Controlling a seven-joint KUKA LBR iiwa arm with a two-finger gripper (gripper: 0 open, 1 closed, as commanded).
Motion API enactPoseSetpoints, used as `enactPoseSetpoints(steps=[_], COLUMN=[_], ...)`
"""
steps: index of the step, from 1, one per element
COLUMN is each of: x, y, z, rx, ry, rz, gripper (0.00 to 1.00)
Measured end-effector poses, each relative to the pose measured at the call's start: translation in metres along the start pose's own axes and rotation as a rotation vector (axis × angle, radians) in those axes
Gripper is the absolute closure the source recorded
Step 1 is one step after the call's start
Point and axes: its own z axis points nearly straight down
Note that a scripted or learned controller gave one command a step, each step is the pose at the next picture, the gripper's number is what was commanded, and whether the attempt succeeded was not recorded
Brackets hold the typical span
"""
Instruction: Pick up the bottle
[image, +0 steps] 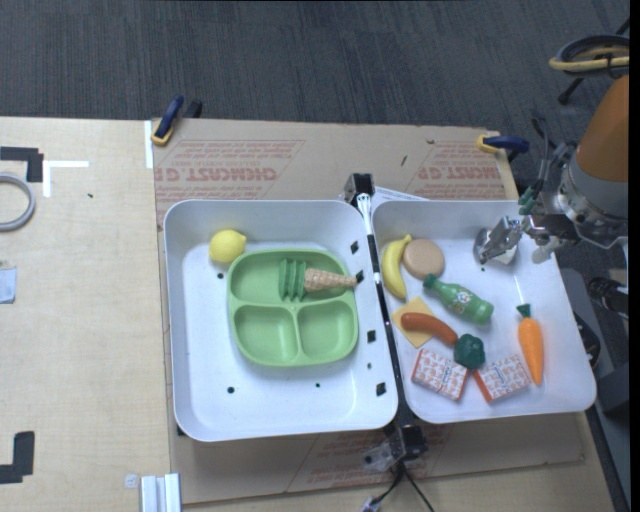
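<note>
A small green bottle (459, 299) lies on its side in the middle of the right bin (560, 395), its cap pointing up-left toward a round bun (424, 258). My gripper (497, 243) hangs over the bin's upper right part, to the upper right of the bottle and apart from it. Nothing shows between its fingers.
The right bin also holds a banana (393, 266), a sausage (428, 326), a dark green vegetable (469, 350), a carrot (530, 345) and two cracker boxes (440, 374). The left bin (200, 395) holds a green divided plate (250, 345), a lemon (228, 245) and an ice-cream cone (328, 280).
</note>
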Motion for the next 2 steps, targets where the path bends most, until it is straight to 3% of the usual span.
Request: enactPoseSetpoints(steps=[1, 2], x=[0.0, -0.016], y=[0.0, -0.077], z=[-0.009, -0.031], rx=[0.0, 0.001], ry=[-0.001, 0.0], rz=[-0.001, 0.05], gripper=[1.0, 1.0])
